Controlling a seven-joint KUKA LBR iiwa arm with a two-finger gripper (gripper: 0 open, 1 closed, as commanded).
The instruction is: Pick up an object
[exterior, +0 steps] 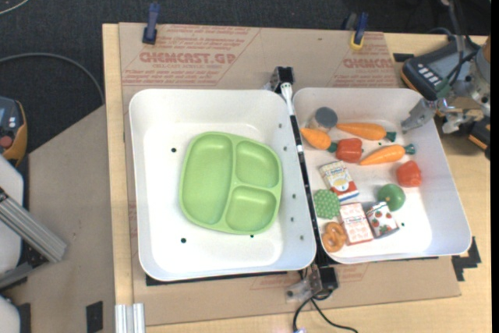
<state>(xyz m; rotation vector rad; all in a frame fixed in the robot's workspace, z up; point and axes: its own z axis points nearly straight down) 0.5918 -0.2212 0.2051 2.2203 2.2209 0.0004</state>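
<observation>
The end effector [415,118] sits at the far right rim of the right bin [452,203], low over the wall. Its tips are small and partly hidden in the camera view, so the opening cannot be told; nothing is seen between them.

No object is specified, so any item in the right bin serves. Nearest, just to the left of the end effector, lies a carrot [362,131]; a second carrot [383,155] lies just below it, toward the camera. Further left are a grey disc [325,118], an orange piece [316,138] and a red pepper [350,150]. A tomato [409,174] lies near, on the camera side. Well toward the camera are a green ball [391,196], small cartons [340,179], a strawberry box [382,220] and a pretzel [334,235]. The left bin [152,168], well to the left, holds a green tray [230,183].

Judgement: the approach is not yet complete — no item is beneath the tool. The first carrot is the soundest choice, being closest and lying somewhat apart from its neighbours. The tool should centre over its thicker middle, close across the narrow width rather than along its length, and descend fully before closing. Risk: a tapered, smooth body may squirt out, and the second carrot may be nudged.
</observation>
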